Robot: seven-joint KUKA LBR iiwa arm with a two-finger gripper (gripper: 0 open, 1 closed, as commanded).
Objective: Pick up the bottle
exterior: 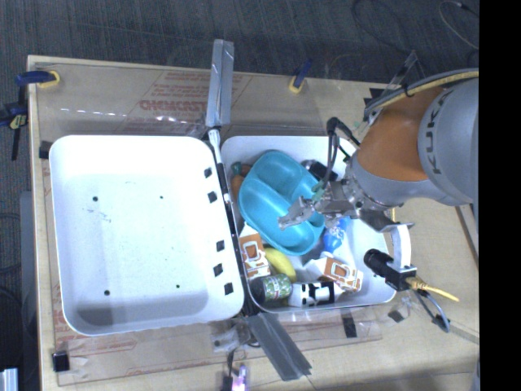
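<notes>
Bench (98, 357) of pale wood at the near edge, with clear plastic sheeting and red printed lettering under two shallow white plastic bins set side by side. One left bin (122, 235), smooth and glossy with rounded corners, shows a few small dark specks on its floor. One right bin (269, 147) holds a jumble of items.

Along its near wall, from left to right: one small green cylindrical can (276, 287) lying on its side, one black-and-white bottle (317, 292) also lying on its side just beside the can, and one small orange-and-white carton (343, 274) touching the bottle's far side. One yellow rounded fruit, banana-like (279, 260), lies just behind the can, beside a second orange-and-white carton (251, 255) against the divider. One blue-and-white soft packet (334, 237) sits under the arm's wrist.

Farther in, one large turquoise plastic bowl (281, 198), smooth and tilted on its side, takes up the bin's middle.

One metal two-finger gripper (303, 212) hangs over the bowl's rim; whether it is parted or closed cannot be told. Behind it, one grey arm (444, 141) with an orange band enters from the right.
</notes>
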